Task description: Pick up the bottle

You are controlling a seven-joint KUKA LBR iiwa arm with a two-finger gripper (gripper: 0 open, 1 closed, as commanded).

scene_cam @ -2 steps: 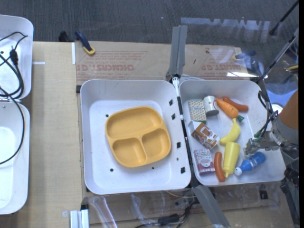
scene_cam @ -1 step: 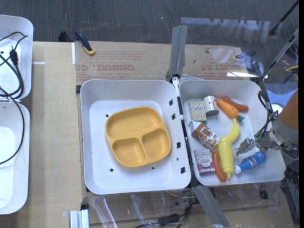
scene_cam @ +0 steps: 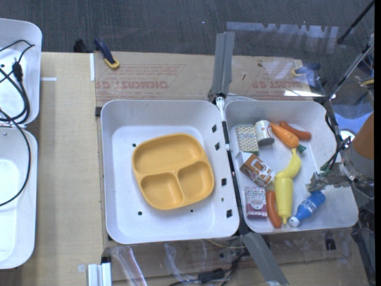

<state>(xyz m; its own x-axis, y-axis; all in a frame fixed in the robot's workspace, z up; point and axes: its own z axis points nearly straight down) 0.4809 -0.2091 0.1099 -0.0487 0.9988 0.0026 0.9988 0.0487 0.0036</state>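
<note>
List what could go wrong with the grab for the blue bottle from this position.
1. The blue bottle lies on its side at a slant near the right bin's front wall, so the round body may roll or slip away from the pincer.
2. The yellow squeeze bottle lies right beside its white-capped end, so it may get nudged or caught instead.

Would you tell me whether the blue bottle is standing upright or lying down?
Lying down: the blue bottle rests on its side on the right bin's floor, white cap toward the yellow bottle.

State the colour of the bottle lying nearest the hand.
Blue with a white cap, bottle, beside the hand, camera view.
</note>
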